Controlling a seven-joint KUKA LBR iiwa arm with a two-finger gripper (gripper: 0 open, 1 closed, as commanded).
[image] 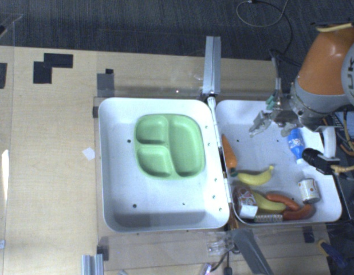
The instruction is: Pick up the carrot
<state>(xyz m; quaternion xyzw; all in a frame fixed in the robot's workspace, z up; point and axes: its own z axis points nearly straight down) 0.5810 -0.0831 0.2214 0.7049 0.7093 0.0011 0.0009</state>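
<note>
Carrot untouched: the gripper, fingers spread and holding nothing, hangs over the upper part of the right bin, well apart from the vegetable lying along that bin's left wall. A banana lies just beside the carrot's lower end; pressed so close to the wall, the carrot could slip a closing grasp.

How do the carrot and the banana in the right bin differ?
The carrot is orange and straight; the banana is yellow and curved. The carrot lies lengthwise against the bin's left wall, while the banana lies crosswise nearer the middle. The carrot looks slimmer. Both lie flat in the right bin, with the gripper apart from them.
</note>
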